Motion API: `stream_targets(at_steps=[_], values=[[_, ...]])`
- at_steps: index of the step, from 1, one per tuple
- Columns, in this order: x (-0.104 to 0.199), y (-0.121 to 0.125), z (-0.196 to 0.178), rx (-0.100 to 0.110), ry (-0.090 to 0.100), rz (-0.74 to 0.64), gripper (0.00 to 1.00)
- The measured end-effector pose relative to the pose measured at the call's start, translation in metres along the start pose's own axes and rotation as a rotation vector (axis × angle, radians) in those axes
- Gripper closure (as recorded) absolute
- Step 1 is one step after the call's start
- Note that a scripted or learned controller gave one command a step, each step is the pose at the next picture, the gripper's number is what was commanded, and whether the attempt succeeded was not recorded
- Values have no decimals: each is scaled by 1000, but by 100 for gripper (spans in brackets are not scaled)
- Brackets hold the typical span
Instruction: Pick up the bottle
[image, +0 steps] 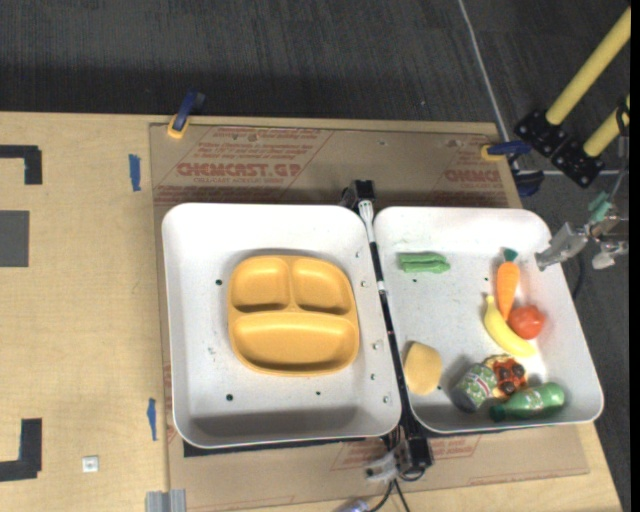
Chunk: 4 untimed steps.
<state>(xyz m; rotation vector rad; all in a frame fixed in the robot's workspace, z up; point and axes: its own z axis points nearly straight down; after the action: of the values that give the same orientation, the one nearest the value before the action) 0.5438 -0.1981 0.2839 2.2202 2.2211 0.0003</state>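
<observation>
Camera view is showing the green bottle (528, 402) lying on its side at the right bin's (450, 228) near corner, touching a small printed can (480, 386), likely tipped loose for grasping. Gripper (578, 245) is hanging at that bin's far right rim, well apart from the bottle; jaw state cannot be told. A yellow divided tray (293, 310) is sitting in the left bin (190, 300). Cardboard (300, 150) beneath is reading "CHEMCAST GP" in red.
</observation>
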Motion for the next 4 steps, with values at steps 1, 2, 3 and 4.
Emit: stream_targets(at_steps=[1,2,3,4], values=[[57,15,60,2,1,55,0],[105,29,169,6,2,374,0],[149,111,99,1,0,402,0],[142,44,99,4,0,453,0]])
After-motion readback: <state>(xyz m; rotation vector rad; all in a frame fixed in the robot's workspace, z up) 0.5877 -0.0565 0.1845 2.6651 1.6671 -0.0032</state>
